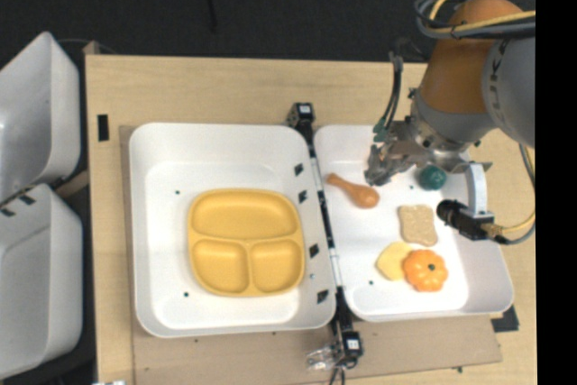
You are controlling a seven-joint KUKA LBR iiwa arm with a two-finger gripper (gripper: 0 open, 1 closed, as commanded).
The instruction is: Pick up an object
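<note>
Grey arm with orange band enters from 2 o'clock, wrist bent down over the right white bin (478,288); dark two-finger gripper (379,171) hangs just above the round end of the tan wooden spoon (353,189). Finger spread: cannot tell, nothing seen held. Toward 5 o'clock lie a speckled bread slice (417,224), orange pumpkin (425,270) and yellow wedge (391,261); a yellow sectioned plastic tray (245,241) sits in the left bin (158,167).

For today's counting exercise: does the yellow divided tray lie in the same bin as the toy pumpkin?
No, the yellow divided tray lies in the left bin, the toy pumpkin in the right bin.
</note>
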